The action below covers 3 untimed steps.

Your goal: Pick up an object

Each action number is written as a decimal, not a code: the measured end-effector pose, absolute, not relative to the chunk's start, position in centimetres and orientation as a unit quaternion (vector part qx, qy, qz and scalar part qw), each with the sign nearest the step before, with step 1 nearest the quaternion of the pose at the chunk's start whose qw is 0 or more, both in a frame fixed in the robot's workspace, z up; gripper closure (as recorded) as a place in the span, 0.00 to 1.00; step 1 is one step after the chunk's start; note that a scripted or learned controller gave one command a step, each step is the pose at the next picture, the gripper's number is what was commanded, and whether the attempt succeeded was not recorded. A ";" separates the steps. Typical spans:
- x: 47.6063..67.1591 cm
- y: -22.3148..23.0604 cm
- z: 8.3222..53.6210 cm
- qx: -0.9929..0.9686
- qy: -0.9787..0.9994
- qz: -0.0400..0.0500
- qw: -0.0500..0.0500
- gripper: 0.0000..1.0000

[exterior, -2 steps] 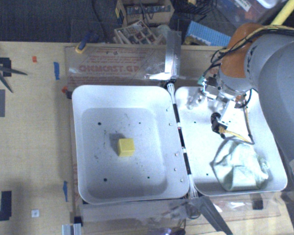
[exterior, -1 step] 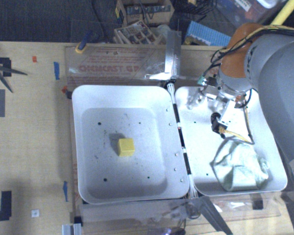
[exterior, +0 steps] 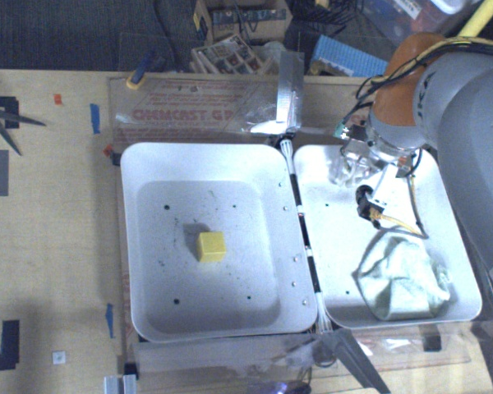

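Observation:
A small yellow block [exterior: 211, 246] lies near the middle of the left bin [exterior: 148, 171]. A crumpled pale cloth [exterior: 403, 277] fills the front of the right bin [exterior: 312, 171]. My gripper [exterior: 350, 171] hangs over the back left part of the right bin, behind the cloth and well to the right of the block. Its pale fingers [exterior: 338, 172] stand apart with nothing between them. The grey arm with its orange band [exterior: 407, 56] comes in from the upper right.
A ridge [exterior: 300, 220] divides the two bins. A black and white part with a yellow strip [exterior: 382, 208] hangs below the wrist, just behind the cloth. Boxes and cables [exterior: 238, 23] crowd the area behind the bins.

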State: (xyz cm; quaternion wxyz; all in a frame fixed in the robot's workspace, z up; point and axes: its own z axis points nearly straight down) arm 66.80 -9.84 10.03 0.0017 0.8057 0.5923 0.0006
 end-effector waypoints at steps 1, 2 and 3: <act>66.6 -10.1 9.6 0.959 0.285 -0.001 0.000 1.00; 61.1 -11.8 8.9 0.863 0.506 0.003 0.001 1.00; 57.1 -14.8 8.9 0.796 0.606 0.003 0.002 1.00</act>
